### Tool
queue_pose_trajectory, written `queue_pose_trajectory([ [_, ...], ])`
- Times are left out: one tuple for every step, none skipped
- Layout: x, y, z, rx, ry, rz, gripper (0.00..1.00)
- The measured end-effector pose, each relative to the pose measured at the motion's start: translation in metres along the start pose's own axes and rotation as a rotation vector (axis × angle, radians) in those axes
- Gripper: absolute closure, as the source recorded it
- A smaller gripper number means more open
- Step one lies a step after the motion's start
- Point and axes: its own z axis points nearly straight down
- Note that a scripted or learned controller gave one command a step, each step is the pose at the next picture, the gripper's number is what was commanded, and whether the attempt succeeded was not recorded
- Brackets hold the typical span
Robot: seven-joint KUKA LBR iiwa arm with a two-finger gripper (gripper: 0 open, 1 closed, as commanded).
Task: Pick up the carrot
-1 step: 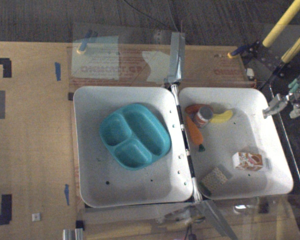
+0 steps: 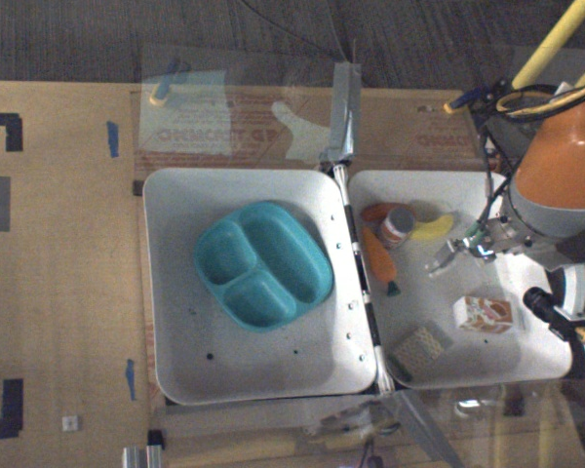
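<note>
The carrot [image 2: 378, 257], orange with a dark green tip, lies along the left wall of the right bin [image 2: 526, 359], pointing toward the bin's front. The gripper [image 2: 452, 253] hangs over the middle of that bin, to the right of the carrot and apart from it, just below the banana. Its metal fingers [image 2: 441, 261] point left toward the carrot and are small and blurred. Nothing is visibly held between them. The orange band of the arm [image 2: 558, 169] looms above at the right.
A small can [image 2: 398, 225] and a yellow banana [image 2: 432, 227] lie at the back of the right bin. A small carton [image 2: 487, 314] and a grey sponge-like block [image 2: 422, 345] sit toward its front. The left bin [image 2: 175, 359] holds a teal divided plate [image 2: 262, 262].
</note>
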Motion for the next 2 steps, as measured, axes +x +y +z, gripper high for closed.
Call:
queue_pose_trajectory([
  [0.024,0.03,0.073,-0.007,-0.003,-0.426,0.0],
  [-0.013,0.106,0.072,0.07,0.034,-0.473,0.0],
])
